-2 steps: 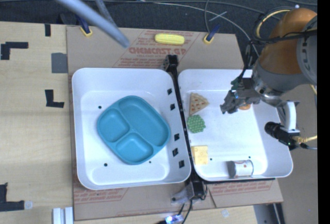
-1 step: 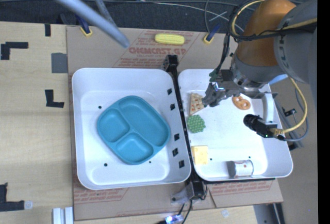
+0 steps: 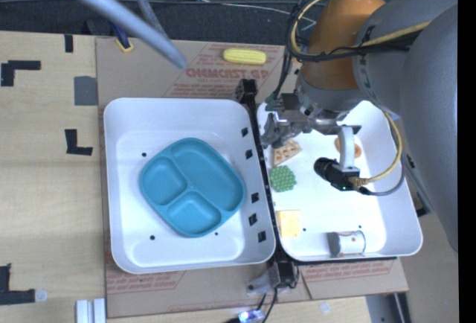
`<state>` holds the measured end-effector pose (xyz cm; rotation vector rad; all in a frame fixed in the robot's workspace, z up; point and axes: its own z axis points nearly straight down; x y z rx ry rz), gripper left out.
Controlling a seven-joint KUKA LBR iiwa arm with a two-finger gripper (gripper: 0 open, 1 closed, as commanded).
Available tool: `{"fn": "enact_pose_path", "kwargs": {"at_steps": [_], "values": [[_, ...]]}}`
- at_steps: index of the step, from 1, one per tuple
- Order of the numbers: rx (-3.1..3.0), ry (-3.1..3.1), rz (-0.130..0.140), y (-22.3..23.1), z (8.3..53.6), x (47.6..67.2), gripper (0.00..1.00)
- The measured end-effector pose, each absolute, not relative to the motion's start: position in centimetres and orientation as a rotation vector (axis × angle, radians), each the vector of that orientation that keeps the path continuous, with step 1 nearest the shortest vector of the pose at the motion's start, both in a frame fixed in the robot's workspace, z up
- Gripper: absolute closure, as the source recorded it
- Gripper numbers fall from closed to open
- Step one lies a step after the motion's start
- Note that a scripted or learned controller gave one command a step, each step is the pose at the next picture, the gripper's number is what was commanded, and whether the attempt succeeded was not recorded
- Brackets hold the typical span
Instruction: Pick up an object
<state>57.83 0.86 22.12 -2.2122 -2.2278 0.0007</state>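
Reaching into right bin point(image 3: 398, 236), tool point(image 3: 281, 129) over waffle piece point(image 3: 286, 152)

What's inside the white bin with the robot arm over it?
In the right bin: a green bumpy ball, a waffle piece, a yellow block and a small cylinder. The arm covers the bin's far end.

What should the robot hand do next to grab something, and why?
Probably lower a little onto the waffle piece. The gripper hangs in the right bin just above that piece, and nothing sits between its fingers yet. The green ball lies close below the waffle piece, so a straight drop seems safer than a sideways reach.
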Motion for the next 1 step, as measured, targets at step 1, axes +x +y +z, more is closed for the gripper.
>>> {"fn": "enact_pose_path", "kwargs": {"at_steps": [1], "values": [[-2.212, -2.228, 0.000, 6.89, 21.49, 59.29, 1.00]]}}
